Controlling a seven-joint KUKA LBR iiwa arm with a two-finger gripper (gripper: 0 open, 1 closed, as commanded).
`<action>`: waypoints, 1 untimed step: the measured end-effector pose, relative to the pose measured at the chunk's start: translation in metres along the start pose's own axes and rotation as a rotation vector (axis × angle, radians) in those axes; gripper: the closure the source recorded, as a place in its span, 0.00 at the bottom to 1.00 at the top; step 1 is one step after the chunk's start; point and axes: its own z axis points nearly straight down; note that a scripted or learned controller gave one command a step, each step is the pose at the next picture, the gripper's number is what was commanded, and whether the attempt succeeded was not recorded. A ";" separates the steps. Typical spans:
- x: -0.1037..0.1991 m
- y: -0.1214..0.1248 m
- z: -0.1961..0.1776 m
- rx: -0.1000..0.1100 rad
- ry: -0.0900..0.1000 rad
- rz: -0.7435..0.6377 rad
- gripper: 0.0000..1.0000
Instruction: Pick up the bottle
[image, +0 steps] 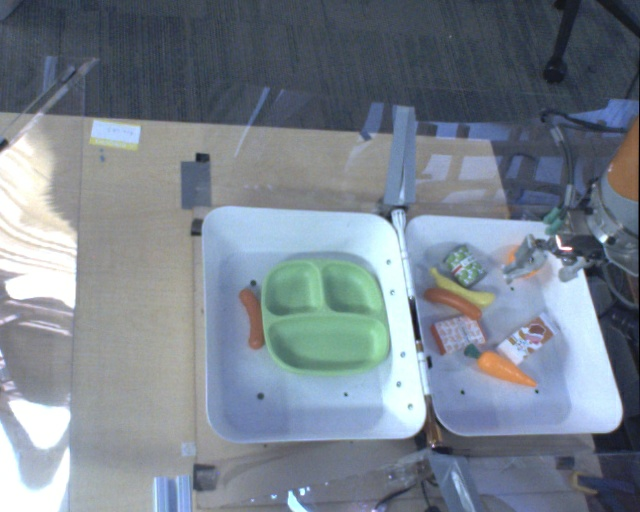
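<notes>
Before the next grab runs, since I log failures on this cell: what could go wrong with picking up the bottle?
1. The small white bottle with a red label lies on its side with the orange toy carrot close against it, so the claw may catch the carrot instead.
2. The claw sits over the far corner of the right white bin, apart from the bottle, and a small orange piece beside it could get knocked.

Dark grey carpet (300, 45) runs across the top, and a black chair-base leg (560, 45) pokes in at upper right. The pale wooden worktop (130, 300) stretches below, bright glare washing over its left side, and there's a yellow label (115, 133) near the far-left corner.
</notes>
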 end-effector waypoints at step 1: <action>-0.012 -0.002 0.151 0.000 0.000 -0.122 0.00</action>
